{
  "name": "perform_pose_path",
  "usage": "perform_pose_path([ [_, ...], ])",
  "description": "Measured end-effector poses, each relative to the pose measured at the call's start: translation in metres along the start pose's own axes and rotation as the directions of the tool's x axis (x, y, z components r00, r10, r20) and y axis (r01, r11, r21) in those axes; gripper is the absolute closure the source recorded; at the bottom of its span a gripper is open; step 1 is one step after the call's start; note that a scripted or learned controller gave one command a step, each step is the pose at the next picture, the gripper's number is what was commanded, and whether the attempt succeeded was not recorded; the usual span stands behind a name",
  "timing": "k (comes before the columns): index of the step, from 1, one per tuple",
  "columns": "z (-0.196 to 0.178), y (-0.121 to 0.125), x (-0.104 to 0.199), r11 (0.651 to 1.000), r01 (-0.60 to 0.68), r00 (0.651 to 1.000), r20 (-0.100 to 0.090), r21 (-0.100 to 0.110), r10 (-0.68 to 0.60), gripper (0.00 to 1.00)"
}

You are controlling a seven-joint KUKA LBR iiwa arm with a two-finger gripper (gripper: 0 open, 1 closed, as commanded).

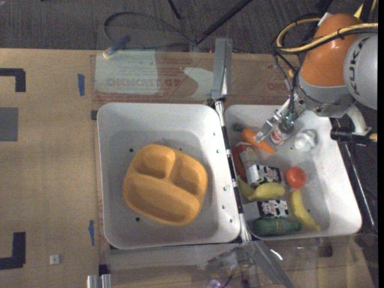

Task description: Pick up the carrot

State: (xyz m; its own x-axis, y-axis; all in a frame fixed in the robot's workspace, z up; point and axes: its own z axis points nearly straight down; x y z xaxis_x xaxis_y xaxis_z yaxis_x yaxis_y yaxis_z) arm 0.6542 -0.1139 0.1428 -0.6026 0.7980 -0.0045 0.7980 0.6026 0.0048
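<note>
Fingers (266, 135) down over carrot (257, 140); spread or pinching unclear, carrot partly hidden.

Glossy yellow plastic tray (165, 183), smooth white bins (114, 131).

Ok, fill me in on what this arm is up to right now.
The arm has its claw down in the right bin, at the carrot near that bin's top left corner. I can't tell whether the carrot is gripped. Two bananas, a tomato and small cartons lie nearby. The left bin holds a yellow divided plate.
</note>
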Motion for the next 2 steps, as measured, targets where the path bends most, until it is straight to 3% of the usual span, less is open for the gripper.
perform_pose_path([
  [1, 0.017, -0.005, 0.012, 0.996, -0.089, 0.996, 0.027, -0.031, 0.090, 0.00],
  [2, 0.048, 0.008, -0.008, 0.993, 0.116, 0.993, -0.010, 0.017, -0.116, 0.00],
])
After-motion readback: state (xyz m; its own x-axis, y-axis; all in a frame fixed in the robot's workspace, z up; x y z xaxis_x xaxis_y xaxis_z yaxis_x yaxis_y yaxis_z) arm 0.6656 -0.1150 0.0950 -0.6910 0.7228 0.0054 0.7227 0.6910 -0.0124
